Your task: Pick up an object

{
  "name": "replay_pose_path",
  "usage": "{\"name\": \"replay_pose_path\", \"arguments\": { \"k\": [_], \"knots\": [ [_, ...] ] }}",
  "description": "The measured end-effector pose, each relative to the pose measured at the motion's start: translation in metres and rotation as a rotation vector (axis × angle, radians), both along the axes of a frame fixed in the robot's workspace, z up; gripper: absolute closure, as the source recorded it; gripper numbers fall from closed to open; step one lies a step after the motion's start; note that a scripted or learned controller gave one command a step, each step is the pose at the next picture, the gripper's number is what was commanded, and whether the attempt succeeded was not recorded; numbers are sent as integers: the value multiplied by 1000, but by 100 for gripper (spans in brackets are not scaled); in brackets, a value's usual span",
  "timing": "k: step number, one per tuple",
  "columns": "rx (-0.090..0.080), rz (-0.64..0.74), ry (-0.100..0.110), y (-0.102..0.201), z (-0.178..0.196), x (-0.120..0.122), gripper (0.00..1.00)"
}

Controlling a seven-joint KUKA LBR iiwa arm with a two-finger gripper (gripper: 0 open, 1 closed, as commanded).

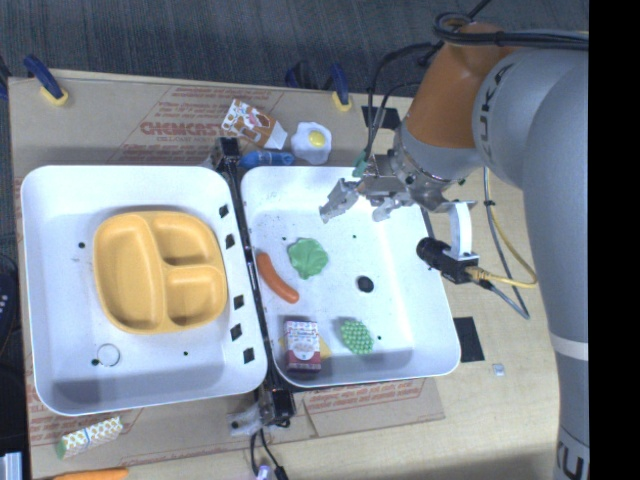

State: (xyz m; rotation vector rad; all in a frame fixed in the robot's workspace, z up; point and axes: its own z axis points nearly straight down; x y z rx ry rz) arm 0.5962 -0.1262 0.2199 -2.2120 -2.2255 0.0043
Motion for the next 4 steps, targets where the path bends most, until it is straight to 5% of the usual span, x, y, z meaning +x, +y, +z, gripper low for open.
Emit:
{"name": "replay_pose_path", "arguments": {
  "k": [1, 2, 3, 4],
  "knots": [
    [0, -138, 1, 23, -129, -21, 0],
    [0, -413, 4, 30, -129, -58, 0],
    [-2, -531, 1, 34, -129, -30, 0],
    [-1, -499, 0, 17, -128, 59, 0]
  ]
}}
